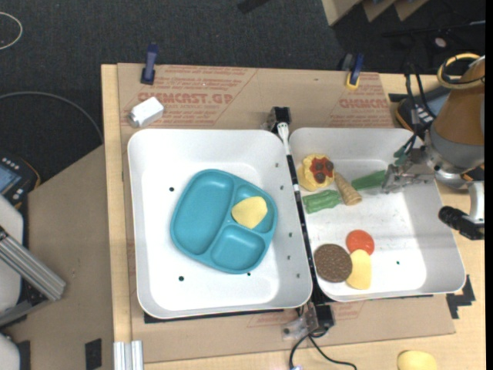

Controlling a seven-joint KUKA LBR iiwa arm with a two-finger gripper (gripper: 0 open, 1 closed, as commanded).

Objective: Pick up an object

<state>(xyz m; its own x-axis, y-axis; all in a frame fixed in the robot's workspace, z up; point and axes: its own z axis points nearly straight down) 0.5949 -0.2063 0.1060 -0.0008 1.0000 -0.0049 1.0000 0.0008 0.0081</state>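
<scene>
The right bin (420, 230) holds several toy foods. A yellow and red piece (316, 170) lies at its back left, with a tan cone (347, 190) and a green pod (321, 200) beside it. Another green piece (368, 181) lies just left of my gripper (399, 177), which is low over the bin's back right part and at that piece's right end. Whether it touches the piece is unclear. A brown round cookie (333, 261), a red piece (360, 242) and a yellow piece (359, 271) sit near the front.
The left bin (154, 176) bears a blue divided plate (200, 218) with a yellow piece (250, 211) in one section. A white block (146, 112) and two blue clamps (149, 62) (354, 69) sit on the back board. The arm's orange band (462, 114) rises at right.
</scene>
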